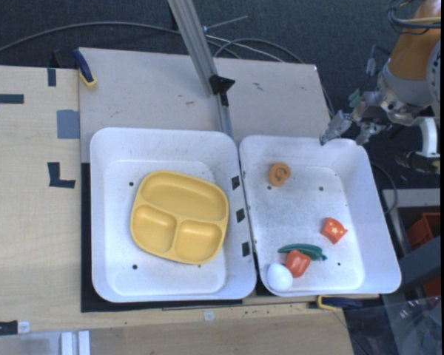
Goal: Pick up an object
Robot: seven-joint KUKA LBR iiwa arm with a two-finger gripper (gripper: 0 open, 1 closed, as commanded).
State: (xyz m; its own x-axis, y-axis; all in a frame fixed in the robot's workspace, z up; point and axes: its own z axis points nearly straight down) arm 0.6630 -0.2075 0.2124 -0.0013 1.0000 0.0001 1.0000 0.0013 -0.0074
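Note:
The right bin [370, 198] holds a small brown round piece [280, 174] near its far left. An orange-red chunk [334, 230] lies toward its right side. At its near edge a red pepper with a green stem [300, 259] lies beside a white egg [280, 276]. My gripper [348, 130] hangs over the bin's far right corner, well away from all of them. It is open, with nothing between its fingers.
A yellow divided plate [180, 217] lies in the left bin [103, 198]. A slanted metal post [200, 46] rises behind the gap between the bins. Cables run across the dark floor at the back.

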